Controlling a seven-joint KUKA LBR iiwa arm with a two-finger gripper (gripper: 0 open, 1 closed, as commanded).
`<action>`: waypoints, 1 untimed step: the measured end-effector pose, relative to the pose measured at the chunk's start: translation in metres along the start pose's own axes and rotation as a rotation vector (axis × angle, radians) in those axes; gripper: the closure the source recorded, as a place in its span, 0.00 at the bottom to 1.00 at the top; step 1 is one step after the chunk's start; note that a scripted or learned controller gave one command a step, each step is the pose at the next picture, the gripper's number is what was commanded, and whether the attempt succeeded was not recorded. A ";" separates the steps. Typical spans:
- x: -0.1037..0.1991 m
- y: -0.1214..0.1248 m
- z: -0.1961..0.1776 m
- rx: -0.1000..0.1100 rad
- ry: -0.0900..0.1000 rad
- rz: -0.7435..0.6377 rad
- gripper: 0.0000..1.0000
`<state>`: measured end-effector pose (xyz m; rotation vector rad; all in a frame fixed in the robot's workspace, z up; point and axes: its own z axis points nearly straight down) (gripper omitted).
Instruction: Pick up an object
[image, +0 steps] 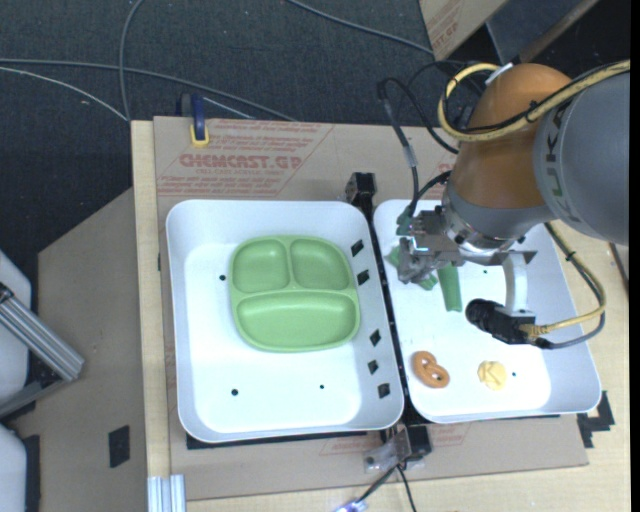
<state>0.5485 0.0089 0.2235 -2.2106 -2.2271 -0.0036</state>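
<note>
While the arm (520, 140) hangs over the right bin (570, 390), its claw (420, 262) sits low by that bin's left wall, and whether it is apart or together cannot be told. A green stick (451, 288) lies just beside it, partly under the wrist. Nearer the front lie a pretzel (431, 370) and a yellow piece (491, 374), well apart from the claw. A black cable fitting (497, 320) crosses between. The left bin (200, 400) holds a green divided plate (295, 293).

You are looking at a robotics lab bench.
Loose grey cables (130, 70) cross dark carpet (300, 70); a clamped brown cardboard sheet (240, 160) underlies two shallow white plastic bins (200, 400).
</note>
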 end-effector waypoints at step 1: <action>0.061 -0.018 -0.005 0.003 0.000 0.000 1.00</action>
